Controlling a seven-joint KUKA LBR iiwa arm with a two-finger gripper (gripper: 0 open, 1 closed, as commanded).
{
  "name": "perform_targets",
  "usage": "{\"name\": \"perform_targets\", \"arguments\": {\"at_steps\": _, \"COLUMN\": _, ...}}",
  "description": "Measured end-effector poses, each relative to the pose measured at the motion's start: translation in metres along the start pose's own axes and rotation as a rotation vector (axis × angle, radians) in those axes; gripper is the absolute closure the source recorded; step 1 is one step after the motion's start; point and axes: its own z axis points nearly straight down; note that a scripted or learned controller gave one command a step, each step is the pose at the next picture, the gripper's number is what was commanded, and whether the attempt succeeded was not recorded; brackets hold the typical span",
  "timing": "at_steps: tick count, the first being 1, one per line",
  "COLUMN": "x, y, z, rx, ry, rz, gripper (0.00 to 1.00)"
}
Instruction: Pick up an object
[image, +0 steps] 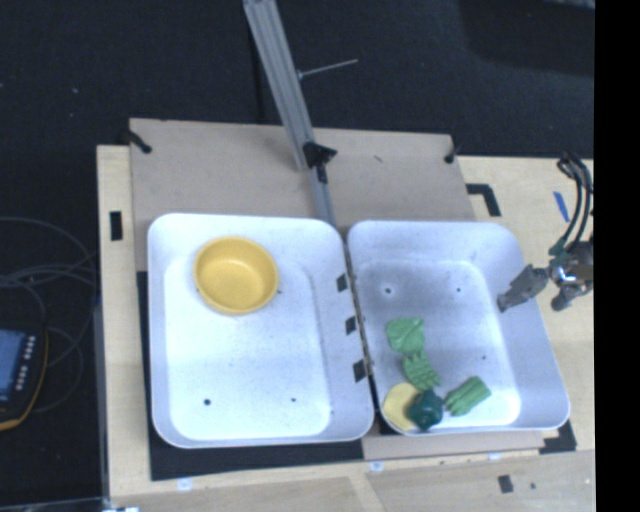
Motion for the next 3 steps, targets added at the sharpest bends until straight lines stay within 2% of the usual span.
{"name": "perform_targets", "arguments": {"at_steps": 1, "x": 0.0, "y": 0.001, "z": -0.002, "rx": -0.004, "ry": -0.001, "rz": -0.001, "gripper": 0.0}}
{"name": "perform_targets", "arguments": {"at_steps": 3, "x": -0.006, "y": 0.002, "z": 0.083, "rx": 0.001, "ry": -0.001, "rz": 0.001, "gripper": 0.0}}
